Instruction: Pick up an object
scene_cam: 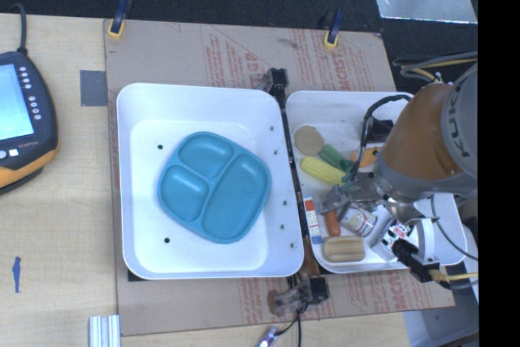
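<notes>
White plastic bins sit side by side on the bench (65,248), clamped over cardboard so they stay put. The left bin (138,106) carries a blue divided plate (214,187); the right bin (325,101) holds the pickable clutter: a yellow corn cob (322,170), a tan disc (309,140), a beige block (344,249). The gripper (349,197) sits low among them; whether the jaws are apart, I cannot tell.

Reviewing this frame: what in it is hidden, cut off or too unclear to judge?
- Gripper in the camera view: the arm's wrist covers it, so its finger state is unreadable.
- Right bin: the arm hides its right part and whatever lies there.
- Small items near the corn cob: too small and cluttered to identify.
- Handheld pendant: cut by the left edge.
</notes>
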Action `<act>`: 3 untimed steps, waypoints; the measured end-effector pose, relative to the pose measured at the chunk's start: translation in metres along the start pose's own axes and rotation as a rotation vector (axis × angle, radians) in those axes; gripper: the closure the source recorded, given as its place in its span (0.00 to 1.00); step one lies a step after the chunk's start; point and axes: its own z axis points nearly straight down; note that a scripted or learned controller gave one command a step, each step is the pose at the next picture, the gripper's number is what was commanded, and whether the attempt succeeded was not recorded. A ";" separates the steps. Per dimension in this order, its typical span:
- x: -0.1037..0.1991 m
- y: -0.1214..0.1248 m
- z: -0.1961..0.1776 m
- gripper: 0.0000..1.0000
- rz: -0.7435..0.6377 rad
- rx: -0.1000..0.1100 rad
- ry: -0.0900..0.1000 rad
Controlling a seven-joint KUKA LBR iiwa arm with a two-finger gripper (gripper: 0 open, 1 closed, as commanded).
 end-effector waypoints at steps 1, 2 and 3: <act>0.004 0.078 -0.001 0.00 0.002 -0.003 0.000; 0.004 0.022 0.000 0.00 0.000 0.000 0.000; 0.003 0.022 -0.011 1.00 -0.003 0.001 -0.001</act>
